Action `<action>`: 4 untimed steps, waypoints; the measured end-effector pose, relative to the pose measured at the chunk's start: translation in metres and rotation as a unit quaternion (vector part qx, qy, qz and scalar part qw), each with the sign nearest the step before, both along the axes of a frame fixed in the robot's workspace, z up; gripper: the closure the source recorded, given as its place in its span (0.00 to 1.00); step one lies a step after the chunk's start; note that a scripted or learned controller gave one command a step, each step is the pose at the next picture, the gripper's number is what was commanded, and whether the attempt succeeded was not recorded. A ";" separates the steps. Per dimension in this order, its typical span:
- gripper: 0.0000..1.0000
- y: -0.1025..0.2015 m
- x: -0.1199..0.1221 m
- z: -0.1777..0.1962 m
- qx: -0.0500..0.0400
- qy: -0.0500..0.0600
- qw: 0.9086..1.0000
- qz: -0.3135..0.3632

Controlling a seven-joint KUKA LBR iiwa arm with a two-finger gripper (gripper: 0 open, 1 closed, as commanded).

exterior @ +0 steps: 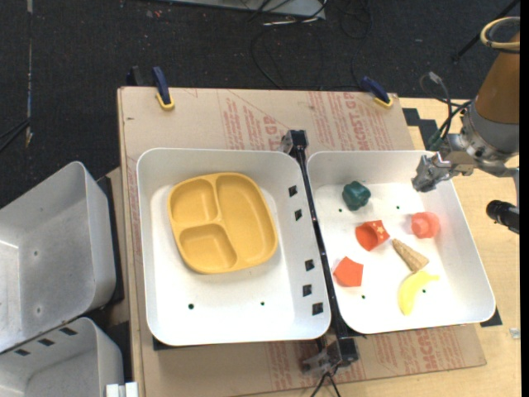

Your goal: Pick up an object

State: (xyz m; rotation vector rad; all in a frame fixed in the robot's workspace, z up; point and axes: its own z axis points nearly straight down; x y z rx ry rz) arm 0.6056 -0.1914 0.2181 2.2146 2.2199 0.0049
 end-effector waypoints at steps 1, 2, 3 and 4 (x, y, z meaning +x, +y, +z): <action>1.00 0.000 0.002 0.054 0.000 0.000 1.000 0.000; 1.00 0.045 0.013 0.052 0.001 0.002 1.000 0.003; 1.00 0.099 0.025 0.054 0.001 0.002 1.000 0.003; 1.00 0.160 0.025 0.050 0.001 0.003 1.000 0.002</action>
